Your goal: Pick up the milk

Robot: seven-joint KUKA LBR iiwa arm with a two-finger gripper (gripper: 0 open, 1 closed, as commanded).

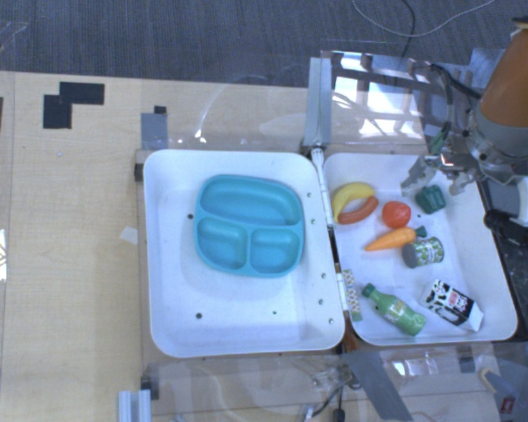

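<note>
The bench [62, 262] was pale wood-grain with black tape marks [70, 102] near its far left, and dark grey carpet [176, 16] lay beyond it, crossed by a thin white cable [396, 7]. Two white bins sat side by side. The left bin [172, 323] held a blue divided tray [249, 224]. The right bin [497, 319] held the rest: a banana [350, 194] touching a sausage [359, 210], a tomato [396, 214], a carrot [390, 240], a can [422, 252], a green bottle [394, 310] lying on its side, and a green pepper [430, 199]. A clear plastic frame [370, 95] stood behind the right bin.

The milk [451, 304] lay tipped over near the front right corner of the right bin, well apart from the gripper.

The arm [515, 95] reached in from the right, and its gripper [436, 176] hung over the bin's far side, just above the pepper. Its fingers [415, 177] were spread apart with nothing seen between them
</note>
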